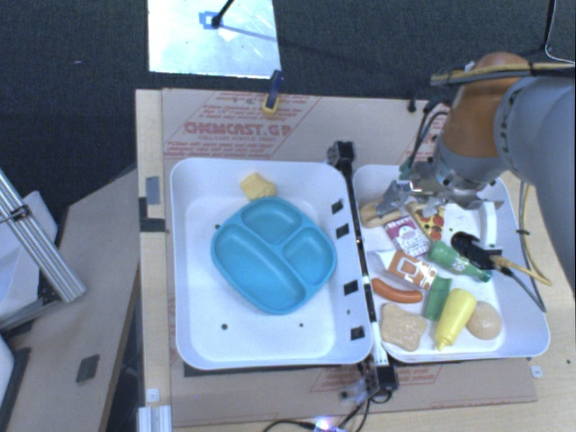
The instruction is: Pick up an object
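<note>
While the grey arm (538, 120) leans in from three o'clock, its orange band (481, 115) sits over the far edge of the right bin (529, 329), and the gripper (394, 201) is down at about ten o'clock in that bin, close to the wall it shares with the left bin (200, 331). From where I stand I cannot tell whether the pincer is apart or together; its tip is a grey blur against the white floor. Just beside it, toward nine o'clock, lies a small tan piece (370, 213), and at five o'clock from the tip there is a red-and-white packet (407, 237), near the tip, though I cannot say whether it touches. The rest of the pile fills the near half of the right bin: an orange-and-white bottle (411, 268) below the packet, a sausage (396, 290) at its seven o'clock, a green bottle (457, 260) lying on its side toward three o'clock, a yellow bottle (454, 316) tilted near six o'clock, a slice of bread (402, 328) at the bin's seven o'clock and a round tan lump (485, 320) just right of the yellow bottle. In the left bin a blue divided plate (273, 255) lies flat near the middle, with a yellow chunk (258, 186) at its twelve o'clock, just beside the rim.
</note>
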Available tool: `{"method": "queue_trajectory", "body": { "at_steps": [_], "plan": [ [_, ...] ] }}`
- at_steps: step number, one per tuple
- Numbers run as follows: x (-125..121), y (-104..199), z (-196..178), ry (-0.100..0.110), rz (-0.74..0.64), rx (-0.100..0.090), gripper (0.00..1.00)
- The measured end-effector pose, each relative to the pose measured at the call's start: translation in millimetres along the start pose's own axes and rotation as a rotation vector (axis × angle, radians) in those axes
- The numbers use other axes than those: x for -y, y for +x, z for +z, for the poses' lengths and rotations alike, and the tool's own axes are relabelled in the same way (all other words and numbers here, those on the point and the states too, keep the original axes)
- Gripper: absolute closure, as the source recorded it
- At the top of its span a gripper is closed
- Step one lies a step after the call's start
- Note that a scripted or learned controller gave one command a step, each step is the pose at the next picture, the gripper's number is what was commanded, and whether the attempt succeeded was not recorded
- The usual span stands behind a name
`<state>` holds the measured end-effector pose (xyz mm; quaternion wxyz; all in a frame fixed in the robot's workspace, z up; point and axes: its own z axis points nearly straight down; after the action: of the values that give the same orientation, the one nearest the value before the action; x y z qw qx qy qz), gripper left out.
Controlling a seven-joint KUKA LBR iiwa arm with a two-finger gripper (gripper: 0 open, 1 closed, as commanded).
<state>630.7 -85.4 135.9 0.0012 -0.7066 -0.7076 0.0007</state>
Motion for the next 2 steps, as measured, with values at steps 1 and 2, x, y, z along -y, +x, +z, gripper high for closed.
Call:
{"method": "queue_trajectory", "body": {
  "at_steps": [1, 2],
  "plan": [
    [0.0, 0.6, 52.0, 0.000, 0.001, 0.000, 0.00],
    [-1.6, 0.3, 38.3, -0.006, 0.001, 0.001, 1.00]
  ]
}}
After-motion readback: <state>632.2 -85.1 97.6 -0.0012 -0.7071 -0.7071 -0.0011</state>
